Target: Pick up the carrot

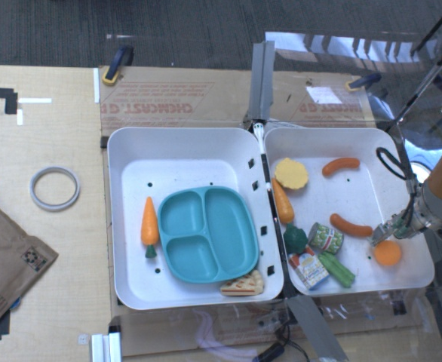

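Carrot lying flat in left bin, claw positioned in right bin.
The carrot (149,223) lies between the left bin (123,202) wall and the teal tray (206,234), long axis near vertical in view, green top toward the near edge. The claw (393,231) sits just above an orange ball (388,253); finger state cannot be determined.

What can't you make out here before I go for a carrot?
- End effector, camera view: small and blurred at the right bin's edge; finger state unreadable.
- Right carrot: leafy end merges with a green toy.
- Food packet: label too small.
- Left carrot: fully visible beside the teal tray.
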Tool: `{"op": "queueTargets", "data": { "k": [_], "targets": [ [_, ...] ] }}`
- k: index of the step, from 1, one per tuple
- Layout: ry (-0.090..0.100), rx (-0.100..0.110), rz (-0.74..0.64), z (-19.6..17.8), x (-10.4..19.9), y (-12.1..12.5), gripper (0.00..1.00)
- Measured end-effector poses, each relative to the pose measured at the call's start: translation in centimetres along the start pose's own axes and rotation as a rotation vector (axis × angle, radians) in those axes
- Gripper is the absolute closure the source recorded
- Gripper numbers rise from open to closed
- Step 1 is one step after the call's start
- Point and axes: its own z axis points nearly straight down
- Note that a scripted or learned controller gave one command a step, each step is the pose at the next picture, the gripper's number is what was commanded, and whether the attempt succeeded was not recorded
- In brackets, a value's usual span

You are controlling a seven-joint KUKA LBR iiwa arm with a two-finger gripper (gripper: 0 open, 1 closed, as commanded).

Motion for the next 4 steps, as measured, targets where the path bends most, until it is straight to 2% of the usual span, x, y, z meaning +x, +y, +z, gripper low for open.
{"op": "queueTargets", "data": {
  "k": [1,2,3,4],
  "targets": [
    [0.000,0.001,-0.013,1.0,0.0,2.7,1.00],
    [-0.001,0.001,0.166,-10.3,-0.2,-0.2,1.00],
    [-0.001,0.001,0.166,-10.3,-0.2,-0.2,0.00],
    [0.001,0.003,-0.045,0.1,0.2,-0.9,0.00]
  ]
}}
